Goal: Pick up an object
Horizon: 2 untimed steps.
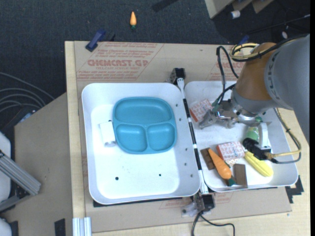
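1. Right now I am reaching into the right bin (282, 132) from the right, my gripper (216, 118) hanging low over its upper left part.
2. How far my claw is parted I cannot tell; nothing is showing in it.
3. A red-and-white packet (199, 109) is lying just beside my claw.
4. A carrot (220, 164), a yellow banana (259, 164) and a second packet (230, 151) are lying toward the bin's near edge.
5. The left bin (93, 146) is holding a blue divided plate (143, 124).

Two bins side by side on the bench: in the left bin (93, 132) sits a divided plate (144, 124), toward its far side. In the right bin (280, 173), a toy carrot (220, 164) lies near the front, a banana (259, 164) to its right, a patterned packet (231, 151) between them.
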Each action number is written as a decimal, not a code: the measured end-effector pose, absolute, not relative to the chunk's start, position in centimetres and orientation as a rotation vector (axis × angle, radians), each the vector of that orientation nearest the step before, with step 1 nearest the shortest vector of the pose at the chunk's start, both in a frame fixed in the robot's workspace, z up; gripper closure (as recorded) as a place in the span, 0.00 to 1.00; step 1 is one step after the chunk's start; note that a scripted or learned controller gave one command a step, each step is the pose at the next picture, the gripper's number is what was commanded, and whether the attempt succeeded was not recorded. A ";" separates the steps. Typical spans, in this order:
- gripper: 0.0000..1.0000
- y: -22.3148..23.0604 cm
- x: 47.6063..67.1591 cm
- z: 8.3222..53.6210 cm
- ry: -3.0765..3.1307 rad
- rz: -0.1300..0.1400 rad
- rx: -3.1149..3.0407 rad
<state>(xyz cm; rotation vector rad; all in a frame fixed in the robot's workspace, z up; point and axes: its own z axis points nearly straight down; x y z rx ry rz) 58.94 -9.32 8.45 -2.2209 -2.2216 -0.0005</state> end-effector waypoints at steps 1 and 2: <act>1.00 -9.3 59.0 9.4 -2.222 -0.002 -2.222; 0.00 -9.3 59.0 9.4 -2.222 -0.002 -2.222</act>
